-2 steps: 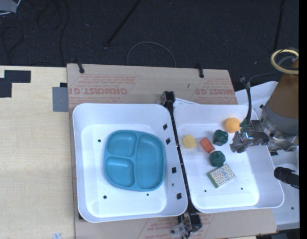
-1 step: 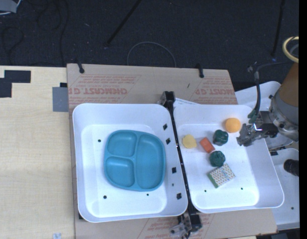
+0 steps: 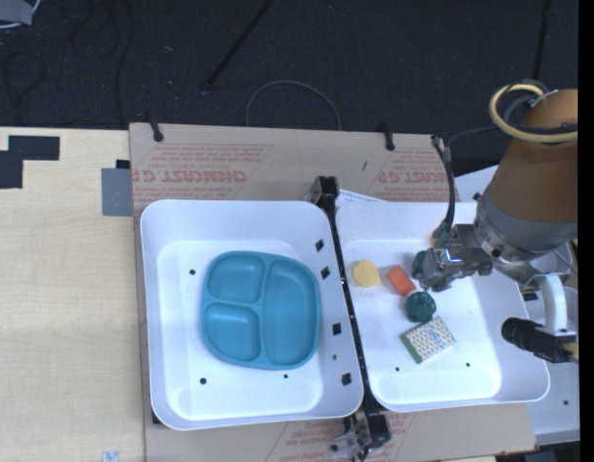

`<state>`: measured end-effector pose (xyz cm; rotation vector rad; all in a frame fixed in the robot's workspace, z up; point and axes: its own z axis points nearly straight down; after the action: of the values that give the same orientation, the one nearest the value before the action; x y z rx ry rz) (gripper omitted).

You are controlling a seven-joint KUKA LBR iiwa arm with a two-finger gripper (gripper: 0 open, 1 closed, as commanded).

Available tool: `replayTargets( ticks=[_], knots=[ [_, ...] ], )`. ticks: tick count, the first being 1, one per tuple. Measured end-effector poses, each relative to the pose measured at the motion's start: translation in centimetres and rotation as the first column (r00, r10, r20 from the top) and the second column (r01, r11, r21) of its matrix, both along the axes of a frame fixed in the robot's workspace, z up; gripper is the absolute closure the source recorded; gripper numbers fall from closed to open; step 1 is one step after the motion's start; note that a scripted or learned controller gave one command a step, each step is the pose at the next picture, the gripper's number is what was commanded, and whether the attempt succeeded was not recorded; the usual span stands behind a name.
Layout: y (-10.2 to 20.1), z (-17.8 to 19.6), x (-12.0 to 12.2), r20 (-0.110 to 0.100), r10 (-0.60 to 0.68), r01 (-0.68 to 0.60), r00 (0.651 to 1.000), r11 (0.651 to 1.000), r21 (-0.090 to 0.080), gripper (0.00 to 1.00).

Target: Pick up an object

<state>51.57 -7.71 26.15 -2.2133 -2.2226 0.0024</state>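
Note:
In the right bin (image 3: 470,378) lie a yellow lump (image 3: 366,274), a small orange block (image 3: 400,280), a dark teal ball (image 3: 420,306) and a patterned green-white square packet (image 3: 428,340). My gripper (image 3: 433,268) hangs low over the bin, just right of the orange block and directly above the teal ball. The arm's grey and orange body reaches in from the right.
The left bin (image 3: 171,258) holds a blue divided plate (image 3: 260,308). A black divider bar (image 3: 340,296) runs between the two bins. Cardboard (image 3: 258,166) lies under both bins, and a black cable loops on the dark floor behind.

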Motion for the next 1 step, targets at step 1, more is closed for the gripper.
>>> replayTargets(
  ticks=[1],
  knots=[
    [5.68, 0.07, -0.41, 0.000, 0.001, -0.001, 1.000, 1.000, 0.000, 1.00]
  ],
)
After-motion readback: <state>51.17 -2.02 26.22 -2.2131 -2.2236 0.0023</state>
